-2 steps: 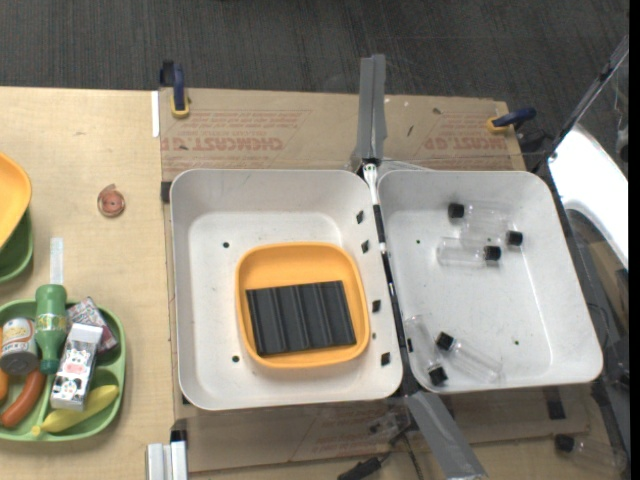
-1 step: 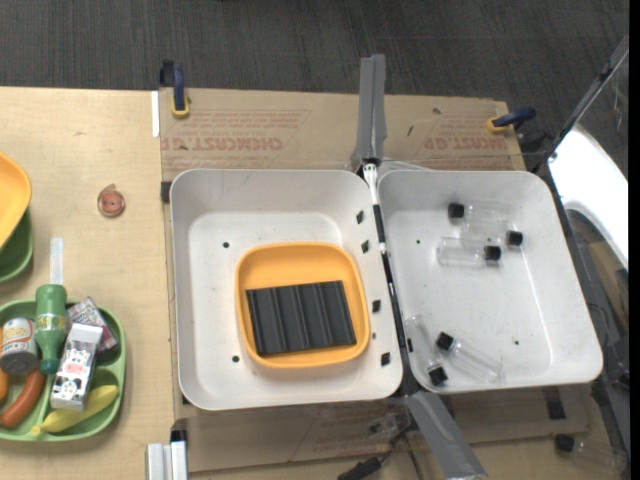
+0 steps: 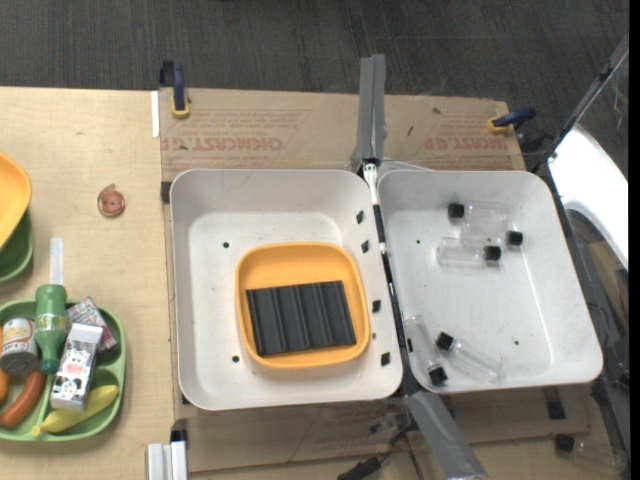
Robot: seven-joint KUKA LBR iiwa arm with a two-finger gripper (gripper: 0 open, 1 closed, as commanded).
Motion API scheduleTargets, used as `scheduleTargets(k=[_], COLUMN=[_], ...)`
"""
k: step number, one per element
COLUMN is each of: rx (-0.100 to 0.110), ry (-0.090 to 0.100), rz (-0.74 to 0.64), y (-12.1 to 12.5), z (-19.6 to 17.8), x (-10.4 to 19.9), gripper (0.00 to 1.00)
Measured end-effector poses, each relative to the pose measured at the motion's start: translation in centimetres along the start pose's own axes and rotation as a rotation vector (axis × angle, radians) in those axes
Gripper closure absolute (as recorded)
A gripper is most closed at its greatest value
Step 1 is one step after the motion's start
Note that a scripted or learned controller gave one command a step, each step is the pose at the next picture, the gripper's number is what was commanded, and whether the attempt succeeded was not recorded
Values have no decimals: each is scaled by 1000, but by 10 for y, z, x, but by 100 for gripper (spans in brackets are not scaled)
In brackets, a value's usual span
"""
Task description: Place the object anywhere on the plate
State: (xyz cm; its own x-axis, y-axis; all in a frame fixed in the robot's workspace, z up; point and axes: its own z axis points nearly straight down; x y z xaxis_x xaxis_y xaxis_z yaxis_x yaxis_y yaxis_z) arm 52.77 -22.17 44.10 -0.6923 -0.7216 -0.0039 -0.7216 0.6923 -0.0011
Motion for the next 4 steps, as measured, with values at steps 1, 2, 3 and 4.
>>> scheduleTargets(k=[1, 2, 3, 4], rx=[0, -3, 0, -1], ry=[-1, 1, -1, -2], rz=[-337, -287, -537, -622], y=[-23, 41, -16, -36], z=[0, 207, 148, 75], x=[-23, -1, -16, -35], gripper=[100, 100, 100, 100])
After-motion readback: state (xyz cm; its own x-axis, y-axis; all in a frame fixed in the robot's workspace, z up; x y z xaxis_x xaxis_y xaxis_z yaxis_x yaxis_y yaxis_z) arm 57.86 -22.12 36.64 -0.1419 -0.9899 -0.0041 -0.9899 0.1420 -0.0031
